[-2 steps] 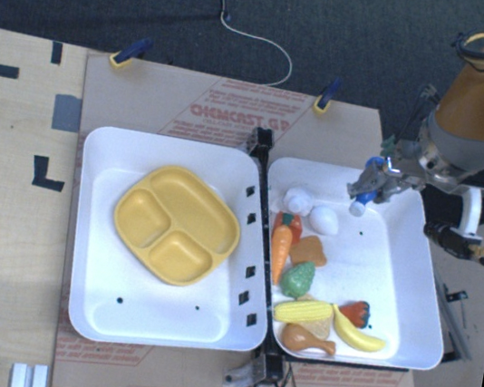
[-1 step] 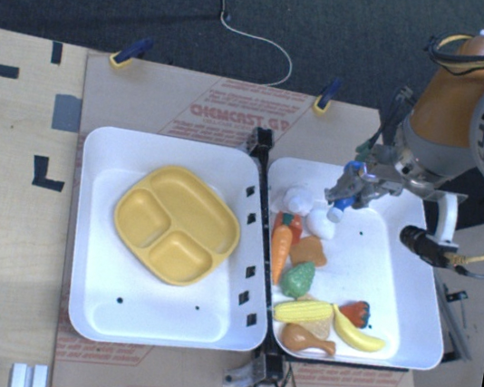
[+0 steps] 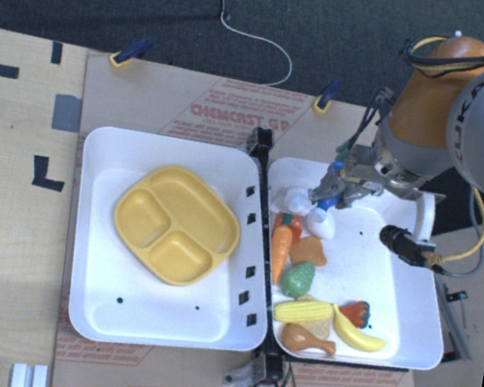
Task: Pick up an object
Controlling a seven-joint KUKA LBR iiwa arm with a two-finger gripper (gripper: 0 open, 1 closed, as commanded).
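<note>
Toy foods lie in the right bin (image 3: 410, 290): an orange carrot (image 3: 279, 251), a green vegetable (image 3: 298, 279), a corn cob (image 3: 303, 311), a banana (image 3: 357, 335), a red piece (image 3: 355, 311), a brown drumstick (image 3: 306, 340) and a tan piece (image 3: 311, 250). A small white and blue object (image 3: 319, 217) sits at the bin's upper left, beside a white lump (image 3: 297, 199). My gripper (image 3: 331, 196) hangs just above the white and blue object, angled down to the left. Whether it touches that object is unclear.
A yellow divided plate (image 3: 177, 223) lies in the left bin (image 3: 86, 300). The black divider (image 3: 258, 237) separates the two bins. A black fitting (image 3: 403, 244) on the arm's side reaches over the right bin. A white cable (image 3: 250, 38) trails behind the bench.
</note>
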